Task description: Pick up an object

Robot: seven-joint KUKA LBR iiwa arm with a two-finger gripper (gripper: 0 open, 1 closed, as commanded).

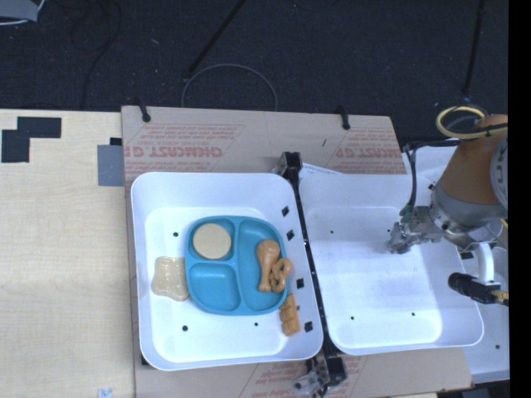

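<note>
Here the claw [401, 240] hovers over the right bin [373, 305], its grip seemingly unreadable.

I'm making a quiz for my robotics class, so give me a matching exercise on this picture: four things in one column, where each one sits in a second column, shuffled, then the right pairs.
Things:
1. round tan disc
2. pretzel-shaped piece
3. pale cracker-like piece
4. claw

Places:
A. over the right bin
B. on the left bin floor, beside the blue tray's left edge
C. in the tray's right-hand compartment
D. in the tray's upper left compartment

Pairs: 1-D, 2-C, 3-B, 4-A
</note>
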